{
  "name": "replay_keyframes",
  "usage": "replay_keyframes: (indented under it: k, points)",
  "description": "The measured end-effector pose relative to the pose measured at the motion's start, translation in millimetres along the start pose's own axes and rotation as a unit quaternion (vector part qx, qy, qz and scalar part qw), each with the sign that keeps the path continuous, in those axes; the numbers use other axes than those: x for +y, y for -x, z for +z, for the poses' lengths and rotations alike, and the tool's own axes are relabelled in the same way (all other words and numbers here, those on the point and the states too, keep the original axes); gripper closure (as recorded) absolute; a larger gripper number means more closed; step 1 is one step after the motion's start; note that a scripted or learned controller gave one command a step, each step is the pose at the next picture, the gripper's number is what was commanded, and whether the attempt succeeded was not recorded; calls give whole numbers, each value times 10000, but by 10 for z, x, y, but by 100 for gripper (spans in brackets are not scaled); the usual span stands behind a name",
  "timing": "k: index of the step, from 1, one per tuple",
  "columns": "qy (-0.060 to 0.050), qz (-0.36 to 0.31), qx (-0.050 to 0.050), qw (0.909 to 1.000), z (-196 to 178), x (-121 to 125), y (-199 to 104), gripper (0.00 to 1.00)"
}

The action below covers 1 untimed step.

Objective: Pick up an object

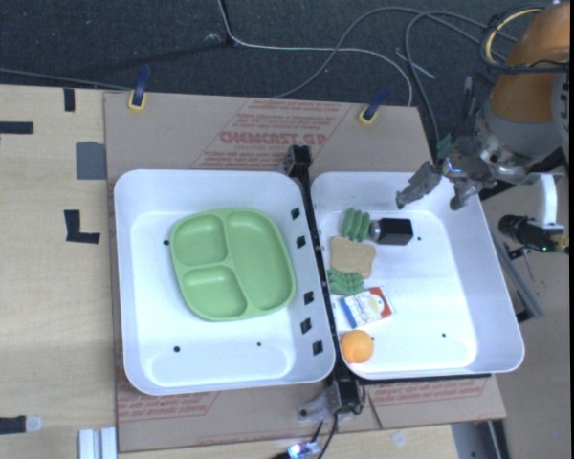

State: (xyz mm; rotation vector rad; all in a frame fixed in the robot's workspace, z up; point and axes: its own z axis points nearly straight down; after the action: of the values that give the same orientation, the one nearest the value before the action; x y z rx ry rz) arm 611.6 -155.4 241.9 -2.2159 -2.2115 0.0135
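Tool (437, 187): we see it open, holding nothing, above the right bin's (478, 285) far edge.
Orange (357, 346): near corner.

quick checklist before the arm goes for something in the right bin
1. Tool above the right bin, near its far edge: ok.
2. Tool open and holding nothing: ok.
3. Black block lies nearest the tool, apart from the bin wall: ok.
4. Tan piece clear of neighbours: not ok, it touches green items.
5. Orange ball clear of the bin's near-left corner: not ok.
6. Exact height of tool over the bin floor: cannot tell.
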Motion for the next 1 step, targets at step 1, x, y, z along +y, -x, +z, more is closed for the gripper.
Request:
replay_keyframes:
  k: [1]
  points:
    - [63,-16,-11,10000,-76,24,-4,0]
